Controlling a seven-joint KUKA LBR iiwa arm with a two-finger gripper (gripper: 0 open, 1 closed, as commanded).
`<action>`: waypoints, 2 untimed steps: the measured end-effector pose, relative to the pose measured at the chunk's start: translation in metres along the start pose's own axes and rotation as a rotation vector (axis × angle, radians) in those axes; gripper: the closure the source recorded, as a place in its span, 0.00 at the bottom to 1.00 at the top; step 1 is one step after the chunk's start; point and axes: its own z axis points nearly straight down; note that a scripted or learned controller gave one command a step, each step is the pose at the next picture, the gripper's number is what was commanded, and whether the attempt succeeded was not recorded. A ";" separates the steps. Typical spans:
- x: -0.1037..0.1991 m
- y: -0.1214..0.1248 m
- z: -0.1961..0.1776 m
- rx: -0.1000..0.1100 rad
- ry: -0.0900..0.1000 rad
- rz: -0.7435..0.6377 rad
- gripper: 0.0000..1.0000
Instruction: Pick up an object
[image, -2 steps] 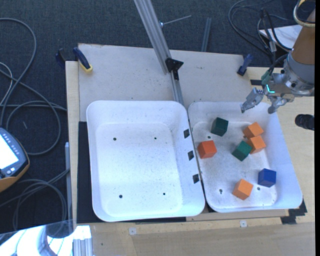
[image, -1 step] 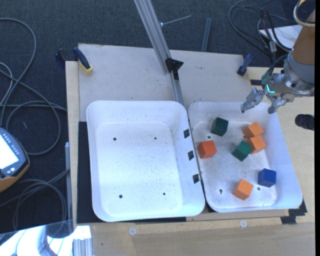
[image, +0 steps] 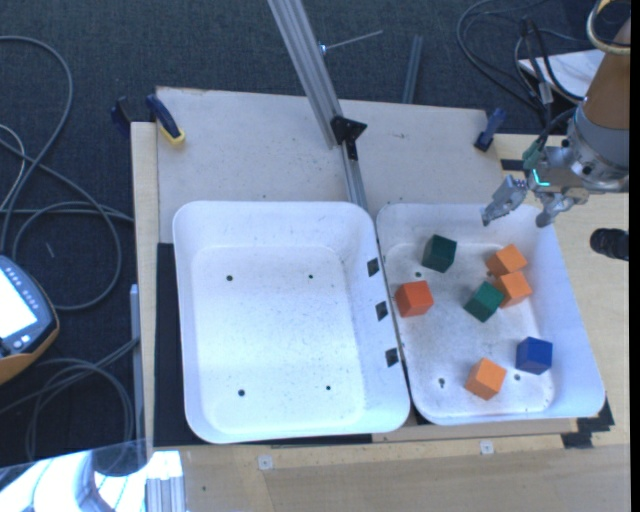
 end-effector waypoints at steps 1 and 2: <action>0.000 0.000 0.000 0.000 0.000 0.000 0.00; 0.000 0.000 0.000 0.000 0.000 0.000 0.00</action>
